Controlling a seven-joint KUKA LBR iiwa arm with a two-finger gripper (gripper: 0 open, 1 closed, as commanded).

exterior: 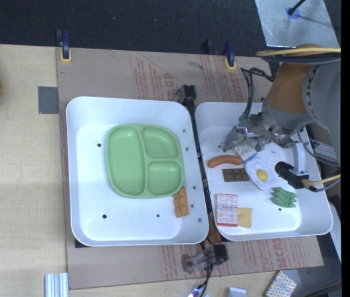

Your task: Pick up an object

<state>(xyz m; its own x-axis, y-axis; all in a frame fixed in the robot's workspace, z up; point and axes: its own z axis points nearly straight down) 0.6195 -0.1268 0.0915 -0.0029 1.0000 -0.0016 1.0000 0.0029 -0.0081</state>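
Observation:
My gripper (232,140) hangs low over the back part of the right bin (311,224), reaching in from the right. Just in front of it lies an orange-red sausage (224,161). A small pale patterned packet (244,149) lies right beside the gripper tip. Further forward sit a brown chocolate bar (235,175), a fried egg (259,173), a green broccoli piece (283,198), a red-and-white packet (226,208) and a yellow cheese slice (244,217). I see nothing held in the gripper.
The left bin (85,228) holds a green divided plate (145,160) and a small brown waffle piece (180,203) near its front right corner. Both bins sit on a cardboard sheet (132,73) clamped at the back.

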